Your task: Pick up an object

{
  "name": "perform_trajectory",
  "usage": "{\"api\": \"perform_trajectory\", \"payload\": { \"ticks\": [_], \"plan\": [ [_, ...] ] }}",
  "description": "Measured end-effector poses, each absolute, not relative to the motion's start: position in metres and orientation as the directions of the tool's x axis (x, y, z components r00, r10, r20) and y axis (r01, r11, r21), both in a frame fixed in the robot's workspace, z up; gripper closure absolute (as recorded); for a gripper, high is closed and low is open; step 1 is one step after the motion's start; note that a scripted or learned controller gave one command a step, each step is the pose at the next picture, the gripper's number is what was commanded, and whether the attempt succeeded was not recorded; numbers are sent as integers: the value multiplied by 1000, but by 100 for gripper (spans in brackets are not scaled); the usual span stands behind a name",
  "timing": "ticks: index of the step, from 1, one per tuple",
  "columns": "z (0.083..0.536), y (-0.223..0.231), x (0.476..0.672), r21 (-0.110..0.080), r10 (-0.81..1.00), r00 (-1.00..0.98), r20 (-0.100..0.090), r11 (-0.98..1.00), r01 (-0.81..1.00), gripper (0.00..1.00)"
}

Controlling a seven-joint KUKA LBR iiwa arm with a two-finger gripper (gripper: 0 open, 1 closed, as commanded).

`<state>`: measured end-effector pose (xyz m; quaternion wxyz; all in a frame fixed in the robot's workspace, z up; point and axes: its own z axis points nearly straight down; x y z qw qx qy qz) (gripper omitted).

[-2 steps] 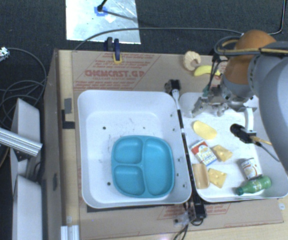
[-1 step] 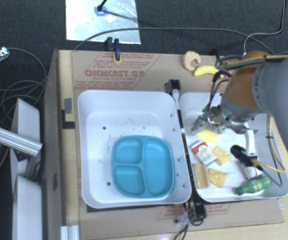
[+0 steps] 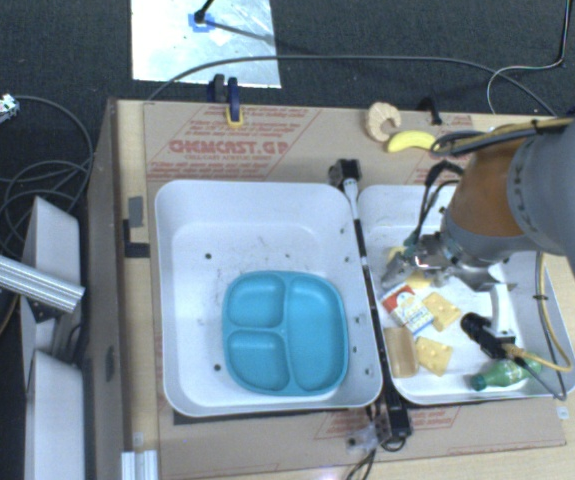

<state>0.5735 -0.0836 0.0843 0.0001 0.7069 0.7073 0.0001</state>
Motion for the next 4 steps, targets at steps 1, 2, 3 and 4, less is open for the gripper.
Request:
{"api": "perform_trajectory", "payload": {
  "ticks": [1, 2, 3, 4],
  "plan": [
    [89, -92, 548, 1, 1000, -1, 0, 1, 1000, 0],
    [85, -86, 529, 4, 1000, 0, -1, 0, 1000, 0],
    [85, -116, 613, 4, 1000, -3, -1, 4, 1000, 0],
    [84, -98, 592, 1, 1000, -4, 0, 4, 1000, 0]
  ]
}}
